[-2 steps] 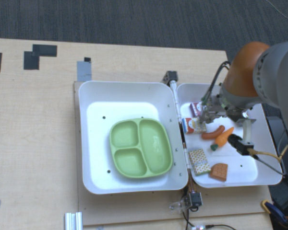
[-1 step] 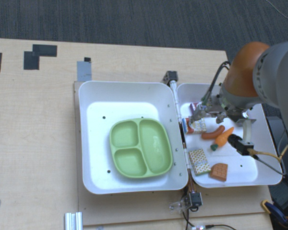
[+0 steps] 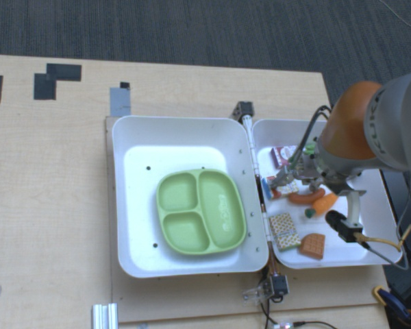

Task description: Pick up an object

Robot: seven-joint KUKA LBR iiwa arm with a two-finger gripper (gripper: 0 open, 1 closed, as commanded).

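My gripper (image 3: 294, 181) is low in the right bin (image 3: 377, 249), over its left middle. Directly below it lies a red sausage-shaped toy (image 3: 302, 198), with an orange carrot-like piece (image 3: 325, 203) beside it. A small green bit (image 3: 308, 213) sits just under those. A checkered packet (image 3: 284, 230) and an orange-brown waffle piece (image 3: 313, 246) lie at the front of the bin. A purple and white packet (image 3: 282, 155) lies at the back, and a blue item (image 3: 266, 186) rests along the left wall. I see nothing clearly held.
The left bin (image 3: 133, 204) holds a green divided plate (image 3: 201, 212) with three compartments. The arm's grey body and orange band (image 3: 353, 125) hang over the back right of the right bin. A low wall (image 3: 255, 184) separates the two bins.
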